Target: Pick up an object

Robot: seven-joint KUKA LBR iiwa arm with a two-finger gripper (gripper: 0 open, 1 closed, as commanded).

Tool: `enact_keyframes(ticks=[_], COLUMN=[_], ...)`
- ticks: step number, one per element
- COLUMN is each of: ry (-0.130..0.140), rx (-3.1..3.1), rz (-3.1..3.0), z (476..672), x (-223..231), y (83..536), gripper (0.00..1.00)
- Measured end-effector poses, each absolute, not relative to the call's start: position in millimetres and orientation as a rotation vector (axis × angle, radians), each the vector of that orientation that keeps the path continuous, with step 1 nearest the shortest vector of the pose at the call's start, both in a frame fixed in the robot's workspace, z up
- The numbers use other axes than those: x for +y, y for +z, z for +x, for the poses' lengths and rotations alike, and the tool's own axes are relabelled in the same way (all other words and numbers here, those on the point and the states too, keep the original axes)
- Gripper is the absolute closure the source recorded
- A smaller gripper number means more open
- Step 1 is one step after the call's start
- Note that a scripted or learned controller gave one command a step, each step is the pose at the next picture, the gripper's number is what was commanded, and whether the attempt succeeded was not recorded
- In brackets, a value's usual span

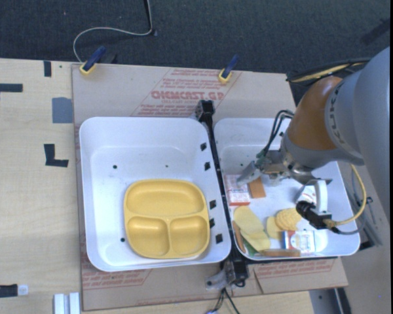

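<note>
Left bin: a yellow tray with three parts is being held in it. The tray is lying flat, toward the near side.

Middle wall: the two bins are being kept side by side, touching.

Right bin: a small heap of things is being kept in its near half. The far half is bare.

Things in the heap: a white card with red print is lying by the left wall. A small brown block is lying just beside it. Yellow pieces, a round waffle cookie and a small white and red box are lying nearer.

Gripper: it is being held low over the brown block, right by the card.

Jaws: they are being hidden by the arm's wrist, so it cannot be told if they are apart or together.

Step in hand: most likely a thing is being reached for. Nothing is seen being lifted.

Next move: the gripper is probably needing to be set down around the brown block, closed, then raised straight up.
</note>
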State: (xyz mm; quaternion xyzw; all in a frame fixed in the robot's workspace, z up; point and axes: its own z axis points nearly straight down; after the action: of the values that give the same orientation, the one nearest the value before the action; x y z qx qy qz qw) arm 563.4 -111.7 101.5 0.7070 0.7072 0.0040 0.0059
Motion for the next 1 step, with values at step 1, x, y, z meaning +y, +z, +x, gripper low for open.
enact_keyframes(ticks=[1], ry=[0.005], rx=[2.22], rz=[2.219], z=[569.2], x=[-109.8], y=[89.0], gripper=[0.0])
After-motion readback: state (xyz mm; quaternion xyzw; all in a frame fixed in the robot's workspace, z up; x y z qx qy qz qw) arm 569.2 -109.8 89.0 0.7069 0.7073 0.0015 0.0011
